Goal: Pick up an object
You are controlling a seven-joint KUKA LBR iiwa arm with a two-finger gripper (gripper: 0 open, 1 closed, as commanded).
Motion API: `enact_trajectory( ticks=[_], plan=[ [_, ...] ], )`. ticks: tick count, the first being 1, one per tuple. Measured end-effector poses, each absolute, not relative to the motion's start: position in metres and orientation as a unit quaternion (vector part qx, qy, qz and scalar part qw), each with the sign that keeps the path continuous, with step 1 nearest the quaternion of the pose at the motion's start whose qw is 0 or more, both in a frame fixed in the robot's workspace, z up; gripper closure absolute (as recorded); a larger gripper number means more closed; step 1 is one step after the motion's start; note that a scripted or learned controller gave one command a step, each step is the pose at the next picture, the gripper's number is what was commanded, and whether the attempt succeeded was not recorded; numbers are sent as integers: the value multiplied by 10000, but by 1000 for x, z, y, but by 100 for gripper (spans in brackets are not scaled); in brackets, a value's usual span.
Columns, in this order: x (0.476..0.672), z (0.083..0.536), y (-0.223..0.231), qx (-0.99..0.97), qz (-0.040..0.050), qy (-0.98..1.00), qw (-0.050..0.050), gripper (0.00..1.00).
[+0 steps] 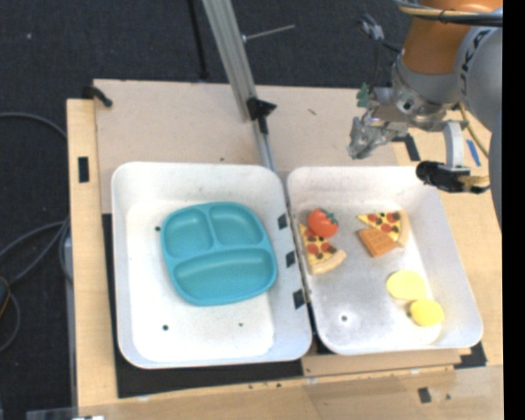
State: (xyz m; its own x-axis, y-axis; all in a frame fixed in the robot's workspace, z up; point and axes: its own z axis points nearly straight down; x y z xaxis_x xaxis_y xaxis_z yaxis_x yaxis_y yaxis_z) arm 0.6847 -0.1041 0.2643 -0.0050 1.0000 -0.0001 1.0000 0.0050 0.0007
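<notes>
Lying nearest the camera in the right-hand bin (455,261), two yellow pieces sit close together: a small yellow round (426,312) toward the front edge and a paler yellow disc (405,284) just behind it. Farther back, a toy pizza slice (381,231) rests near the bin's middle, well apart from a second pizza slice (322,255) lying by the bin's left wall, with a red toy tomato (322,223) touching that slice's far end. In the left-hand bin (131,234), a teal divided plate (219,252) lies flat with its three compartments facing up. Beyond both bins, a slanted aluminium post (232,46) rises from the bench (175,121). At the far right, the gripper (365,138) hangs above the bench just behind the right bin's rear rim, carrying nothing visible; how its jaws stand cannot be made out from here.
</notes>
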Motion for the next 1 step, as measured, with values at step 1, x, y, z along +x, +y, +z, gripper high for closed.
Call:
enact_trajectory(
  ticks=[1],
  plan=[
    [679,250,-51,7049,-1,7093,-5,100]
  ],
)
